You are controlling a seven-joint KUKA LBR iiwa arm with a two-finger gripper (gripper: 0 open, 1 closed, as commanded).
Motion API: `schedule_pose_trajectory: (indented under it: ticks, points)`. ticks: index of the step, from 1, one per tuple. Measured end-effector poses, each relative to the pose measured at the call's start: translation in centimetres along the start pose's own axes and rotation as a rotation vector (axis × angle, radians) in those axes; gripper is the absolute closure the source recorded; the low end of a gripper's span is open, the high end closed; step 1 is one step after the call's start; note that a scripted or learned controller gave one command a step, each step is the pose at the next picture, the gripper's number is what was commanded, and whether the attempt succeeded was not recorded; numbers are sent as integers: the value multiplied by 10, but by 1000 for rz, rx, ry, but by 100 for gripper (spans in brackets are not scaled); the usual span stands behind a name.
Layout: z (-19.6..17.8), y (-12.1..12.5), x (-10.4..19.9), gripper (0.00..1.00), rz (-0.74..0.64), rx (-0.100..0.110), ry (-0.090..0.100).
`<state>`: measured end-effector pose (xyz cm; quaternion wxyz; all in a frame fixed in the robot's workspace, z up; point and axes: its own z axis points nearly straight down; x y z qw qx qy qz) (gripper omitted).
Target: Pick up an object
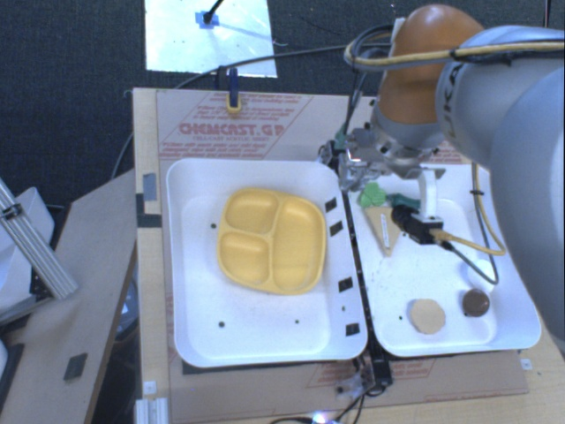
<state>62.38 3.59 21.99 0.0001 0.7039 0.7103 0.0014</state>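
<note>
My gripper (362,175) hangs low over the far left corner of the right bin (508,329), under the orange band of the arm. Just below it lies a small green object (372,194), partly covered by the gripper. A tan wedge-shaped piece (384,229) lies right in front of the green one. Near the front of the same bin sit a tan round disc (427,316) and a small dark brown round piece (476,303). A black cable part (413,222) hangs beside the wedge.
The left bin (199,325) holds a yellow divided plate (272,240) near its middle. A ridge with black tabs (344,254) separates the two bins. The big grey arm (521,122) covers the right bin's far right side. Cardboard lies behind the bins.
</note>
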Motion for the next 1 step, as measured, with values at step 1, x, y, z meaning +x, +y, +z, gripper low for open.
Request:
schedule_pose_trajectory:
  ticks: [1]
  points:
    - [4,16,58,100,-1,-1,1]
